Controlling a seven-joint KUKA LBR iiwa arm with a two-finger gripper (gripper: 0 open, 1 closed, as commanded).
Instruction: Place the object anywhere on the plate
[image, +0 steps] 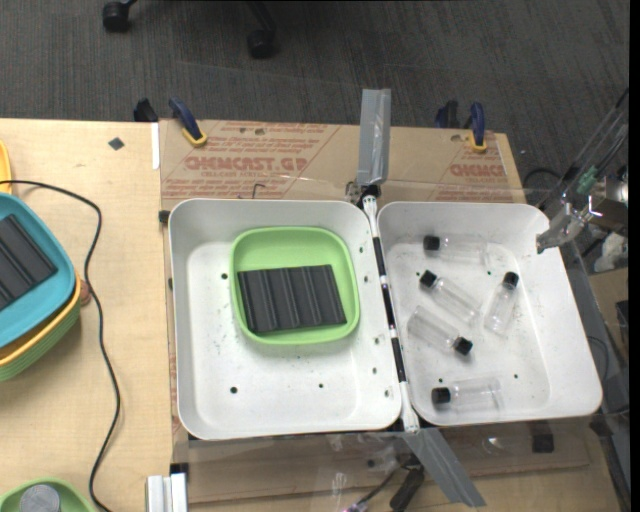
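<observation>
Two shallow white bins sit side by side on the bench. The left bin (200, 380) holds a green plate (293, 246), squarish with rounded corners, lying in the upper middle of the bin. A dark ribbed pad (292, 298) rests flat inside the plate, covering most of its floor. Across the divider, the right bin (560, 395) contains five clear vials with black caps, all lying on their sides and apart from each other: one (445, 242) near the top left, one (447, 292) just below it, one (500, 300) tilted toward the right, one (441, 334) near the middle, and one (468, 396) close to the front wall. None of them lies on the plate. At the right bin's upper right corner, the gripper (556, 232) hangs over the rim, away from the vials; whether it is wide or narrow cannot be told from this view.
</observation>
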